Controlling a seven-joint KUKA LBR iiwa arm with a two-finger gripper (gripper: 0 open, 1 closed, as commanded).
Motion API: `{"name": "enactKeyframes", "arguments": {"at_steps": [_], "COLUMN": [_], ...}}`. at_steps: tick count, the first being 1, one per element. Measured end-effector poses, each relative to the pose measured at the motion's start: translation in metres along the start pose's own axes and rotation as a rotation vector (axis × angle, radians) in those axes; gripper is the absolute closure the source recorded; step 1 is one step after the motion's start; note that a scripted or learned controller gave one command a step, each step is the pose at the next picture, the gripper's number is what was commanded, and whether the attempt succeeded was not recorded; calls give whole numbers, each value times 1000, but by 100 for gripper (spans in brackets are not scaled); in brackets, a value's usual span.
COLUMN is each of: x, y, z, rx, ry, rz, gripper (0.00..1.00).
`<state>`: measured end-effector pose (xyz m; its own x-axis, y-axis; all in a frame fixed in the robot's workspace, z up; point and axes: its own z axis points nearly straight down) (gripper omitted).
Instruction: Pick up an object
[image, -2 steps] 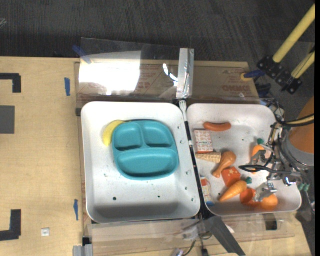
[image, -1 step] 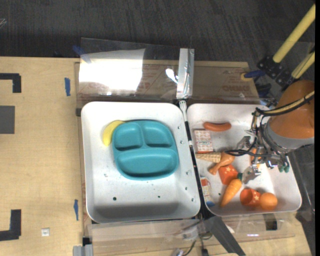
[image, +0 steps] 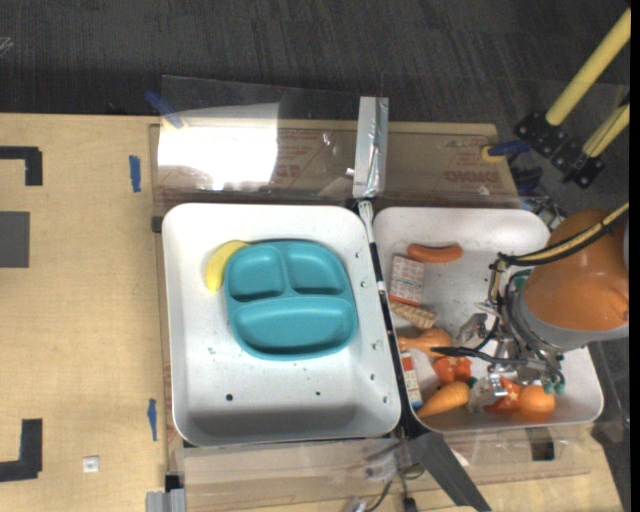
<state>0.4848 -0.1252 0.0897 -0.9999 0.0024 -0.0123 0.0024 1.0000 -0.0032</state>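
Observation:
The right bin (image: 470, 225) holds several toy foods: a red-orange sausage (image: 433, 253) at the back, a small printed packet (image: 407, 279), a carrot (image: 444, 399) at the front, a red tomato (image: 453, 367) and an orange fruit (image: 536, 401). My gripper (image: 497, 385) is down low in the front right of this bin, among the tomato, the carrot and the orange fruit. The orange wrist band (image: 580, 290) and cables cover much of it from above. What lies directly under it is hidden.
The left bin (image: 200, 380) bears a teal divided plate (image: 291, 298) with a yellow banana (image: 217, 262) poking out at its left edge. A clear upright panel (image: 371, 145) stands behind the bins. Yellow-handled tools (image: 590, 70) sit at the top right.

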Motion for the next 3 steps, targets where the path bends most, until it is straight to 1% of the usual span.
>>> {"name": "enactKeyframes", "arguments": {"at_steps": [1,2,3], "x": [-69,-73,-72], "y": [-18,-17,-16], "z": [1,-13,-12], "rx": [-1,2,2], "ry": [-3,-16,-15], "rz": [-134,-137,-137], "gripper": [0,100,0]}}
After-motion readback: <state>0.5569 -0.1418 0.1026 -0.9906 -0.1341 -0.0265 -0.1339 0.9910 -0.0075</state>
